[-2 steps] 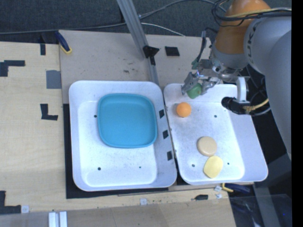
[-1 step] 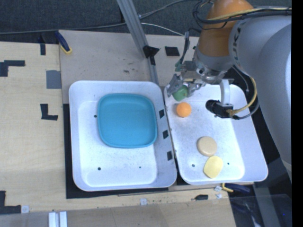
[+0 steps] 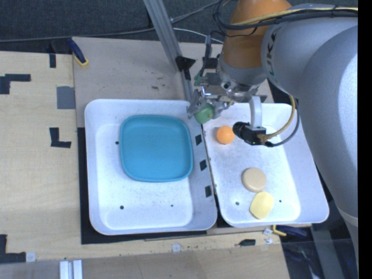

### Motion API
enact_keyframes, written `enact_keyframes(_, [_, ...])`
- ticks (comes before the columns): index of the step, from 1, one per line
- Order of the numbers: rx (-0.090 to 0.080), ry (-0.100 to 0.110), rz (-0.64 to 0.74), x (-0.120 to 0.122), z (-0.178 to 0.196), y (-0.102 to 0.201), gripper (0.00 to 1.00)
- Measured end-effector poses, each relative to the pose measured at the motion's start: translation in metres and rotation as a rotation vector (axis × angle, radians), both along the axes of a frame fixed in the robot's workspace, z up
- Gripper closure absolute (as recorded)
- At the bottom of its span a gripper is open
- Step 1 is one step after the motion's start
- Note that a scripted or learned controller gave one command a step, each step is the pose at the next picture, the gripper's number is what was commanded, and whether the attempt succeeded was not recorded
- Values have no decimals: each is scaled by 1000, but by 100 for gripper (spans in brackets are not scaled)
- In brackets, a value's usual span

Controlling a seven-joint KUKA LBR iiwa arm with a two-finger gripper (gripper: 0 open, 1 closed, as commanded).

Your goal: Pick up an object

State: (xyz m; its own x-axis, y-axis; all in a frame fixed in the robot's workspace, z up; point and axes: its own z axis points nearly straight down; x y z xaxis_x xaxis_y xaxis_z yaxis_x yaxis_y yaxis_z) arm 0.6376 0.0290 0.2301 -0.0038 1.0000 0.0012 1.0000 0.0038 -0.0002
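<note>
Camera view gives you the claw [image 3: 204, 110] at the right bin's [image 3: 302, 214] top-left corner, fingers closed around a green object [image 3: 203, 115] held between them.

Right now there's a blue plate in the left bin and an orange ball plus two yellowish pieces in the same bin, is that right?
Not quite. The blue plate does lie in the left bin, but the orange ball and the two yellowish pieces are in the right bin, as the camera view shows.
</note>
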Motion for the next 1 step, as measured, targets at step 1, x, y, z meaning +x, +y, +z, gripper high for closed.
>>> enact_keyframes(1, [0,0,1,3,3,59,100])
